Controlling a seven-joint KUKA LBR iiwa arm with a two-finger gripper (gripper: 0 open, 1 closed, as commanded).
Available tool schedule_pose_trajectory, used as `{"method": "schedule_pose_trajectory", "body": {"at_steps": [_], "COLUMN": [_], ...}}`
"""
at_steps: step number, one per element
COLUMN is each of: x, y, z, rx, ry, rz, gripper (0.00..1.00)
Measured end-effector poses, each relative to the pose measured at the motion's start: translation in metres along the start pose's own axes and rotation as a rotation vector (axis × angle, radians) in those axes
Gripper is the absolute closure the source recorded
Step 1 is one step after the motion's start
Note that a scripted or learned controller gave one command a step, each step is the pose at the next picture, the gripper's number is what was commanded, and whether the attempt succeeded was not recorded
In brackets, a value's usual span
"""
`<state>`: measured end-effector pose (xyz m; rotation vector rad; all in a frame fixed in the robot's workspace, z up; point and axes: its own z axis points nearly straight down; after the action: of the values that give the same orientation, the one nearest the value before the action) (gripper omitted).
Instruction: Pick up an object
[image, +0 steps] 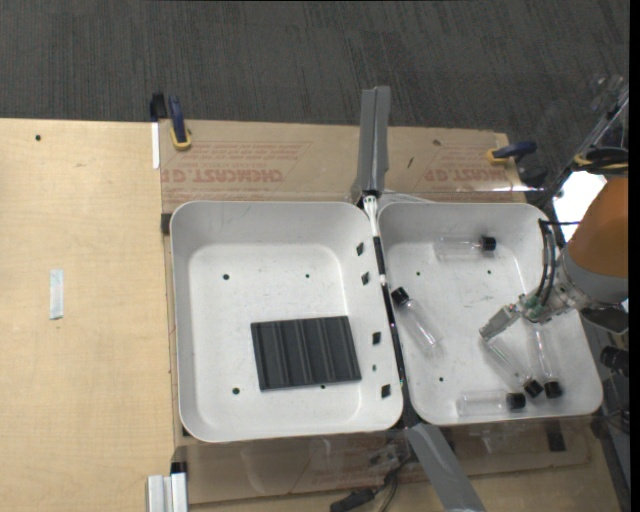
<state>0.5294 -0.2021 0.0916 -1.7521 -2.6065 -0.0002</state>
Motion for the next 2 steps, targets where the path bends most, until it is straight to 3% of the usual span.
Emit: {"method": "schedule_pose_trajectory", "body": {"at_steps": [1, 2], "x": [-0.0039, -0.0039], "y": [-0.0423, -0.0401], "z": [-0.0003, -0.0101], "rx": [-0.002, -0.006], "ry": [-0.001, -0.003], "rz": [-0.311, -0.310], "gripper": [0.00, 1.00]}}
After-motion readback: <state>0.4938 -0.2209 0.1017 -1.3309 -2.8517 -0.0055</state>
